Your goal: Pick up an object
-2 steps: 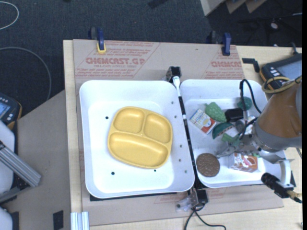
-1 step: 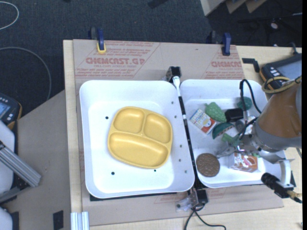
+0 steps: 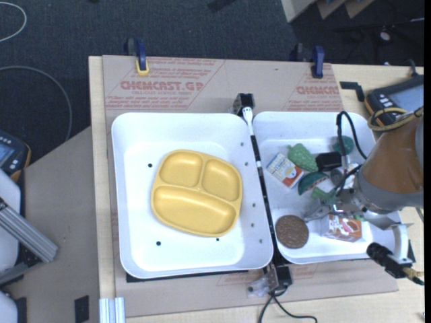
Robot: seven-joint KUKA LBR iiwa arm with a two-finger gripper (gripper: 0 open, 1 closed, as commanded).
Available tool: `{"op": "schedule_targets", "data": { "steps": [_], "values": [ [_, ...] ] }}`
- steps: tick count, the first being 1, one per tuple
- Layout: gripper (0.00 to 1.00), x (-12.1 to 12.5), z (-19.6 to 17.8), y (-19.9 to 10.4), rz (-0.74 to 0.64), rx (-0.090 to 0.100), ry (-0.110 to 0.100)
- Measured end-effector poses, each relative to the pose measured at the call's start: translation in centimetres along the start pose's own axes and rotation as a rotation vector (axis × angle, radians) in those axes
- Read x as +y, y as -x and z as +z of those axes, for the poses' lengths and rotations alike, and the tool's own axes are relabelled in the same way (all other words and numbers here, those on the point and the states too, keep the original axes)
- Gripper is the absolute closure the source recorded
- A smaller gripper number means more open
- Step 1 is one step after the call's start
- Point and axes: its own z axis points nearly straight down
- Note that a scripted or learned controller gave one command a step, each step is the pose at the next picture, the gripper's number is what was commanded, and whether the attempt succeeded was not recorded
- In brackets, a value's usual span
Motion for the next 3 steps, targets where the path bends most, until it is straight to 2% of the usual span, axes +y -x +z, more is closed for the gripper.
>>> {"op": "schedule_targets", "data": {
  "steps": [3],
  "values": [
    [0.00, 0.00, 0.00, 0.00, 0.000, 0.000, 0.000]
  ]
}}
